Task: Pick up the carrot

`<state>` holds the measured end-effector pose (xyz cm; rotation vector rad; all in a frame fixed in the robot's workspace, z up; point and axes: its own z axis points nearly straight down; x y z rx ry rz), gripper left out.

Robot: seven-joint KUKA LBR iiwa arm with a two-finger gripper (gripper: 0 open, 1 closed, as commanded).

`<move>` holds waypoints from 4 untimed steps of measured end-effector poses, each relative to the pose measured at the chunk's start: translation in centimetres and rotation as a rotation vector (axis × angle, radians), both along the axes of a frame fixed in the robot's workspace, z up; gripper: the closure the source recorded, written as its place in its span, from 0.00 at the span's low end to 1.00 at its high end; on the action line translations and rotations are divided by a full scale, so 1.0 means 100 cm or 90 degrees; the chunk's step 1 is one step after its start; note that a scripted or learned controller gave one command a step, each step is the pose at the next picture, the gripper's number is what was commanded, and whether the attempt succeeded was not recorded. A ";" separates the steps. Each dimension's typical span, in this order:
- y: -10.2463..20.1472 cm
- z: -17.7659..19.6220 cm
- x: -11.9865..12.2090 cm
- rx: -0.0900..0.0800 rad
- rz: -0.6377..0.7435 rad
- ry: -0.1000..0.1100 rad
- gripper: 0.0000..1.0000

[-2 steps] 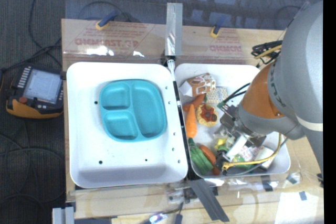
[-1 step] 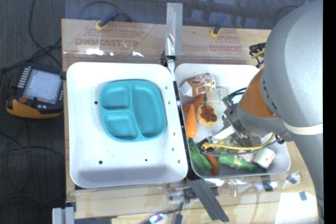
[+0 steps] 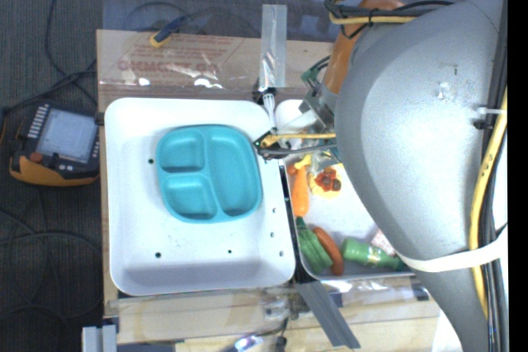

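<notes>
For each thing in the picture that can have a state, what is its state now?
Carrot: lying in the right bin by its left wall, not lifted.
Blue plate: lying flat in the left bin, nothing in its compartments.
Green bottle: lying on its side.
Handheld screen: lying on the floor.

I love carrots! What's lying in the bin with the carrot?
Beside the carrot in the right bin lie a green bottle, a green and orange toy vegetable and an orange-and-yellow toy. The grey arm covers the rest.
</notes>
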<state>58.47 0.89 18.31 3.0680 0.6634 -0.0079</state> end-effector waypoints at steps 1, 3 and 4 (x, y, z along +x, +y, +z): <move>0.085 -0.001 0.027 -0.001 0.137 0.001 1.00; 0.112 0.046 0.019 0.001 -0.138 0.001 1.00; 0.089 0.202 -0.017 0.000 -0.125 -0.001 1.00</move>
